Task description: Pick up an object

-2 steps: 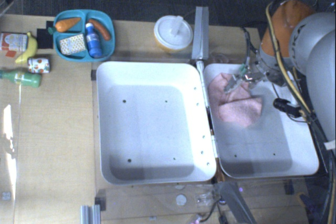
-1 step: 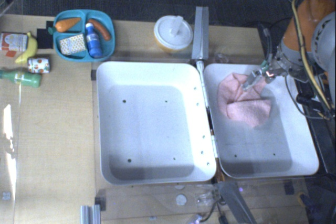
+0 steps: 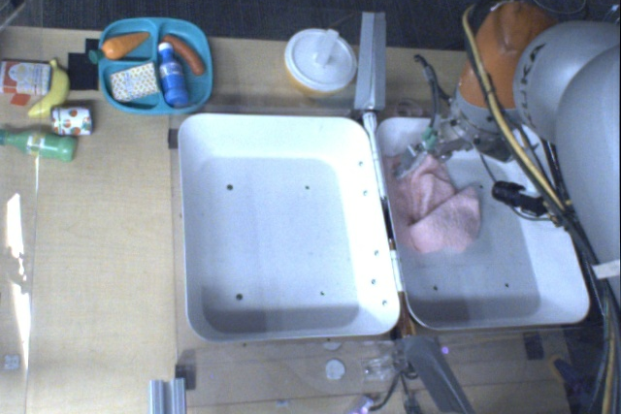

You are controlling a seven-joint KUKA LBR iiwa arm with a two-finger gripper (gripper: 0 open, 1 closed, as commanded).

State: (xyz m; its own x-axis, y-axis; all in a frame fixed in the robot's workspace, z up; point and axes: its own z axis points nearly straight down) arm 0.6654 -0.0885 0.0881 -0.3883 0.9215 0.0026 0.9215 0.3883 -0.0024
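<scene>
Arm [image 3: 563, 82] came in from the right, grey body with the orange band up top, reaching down over the right bin [image 3: 543, 286]. Gripper [image 3: 434, 143] sat low at the bin's upper-left area, right at the top edge of a pink cloth [image 3: 439, 207]. Too cluttered with cables and metal parts there to tell whether it was spread or pressed together, and could not tell if any cloth was pinched. Touching or just above the cloth, unclear.

Pink cloth lay crumpled in the left half of the right bin, near the wall shared with the left bin [image 3: 281, 305]. It was bunched, with a fold running to the right.

Left bin showed bare white floor with a few small dark dots.

On the table [image 3: 97, 257] beyond the bins: a white lidded cup [image 3: 320, 60] with a yellow rim, just behind the left bin's far edge. A blue divided tray [image 3: 155, 65] to the far left held an orange carrot-like piece, a blue bottle, a sausage-like piece and a patterned square. Further left, a banana [image 3: 50, 90], a small carton [image 3: 23, 79], a small printed can [image 3: 72, 120] and a green bottle [image 3: 39, 143] lying on its side, all close together.

A grey metal bar [image 3: 370, 63] stood between the bins at the far edge.
</scene>
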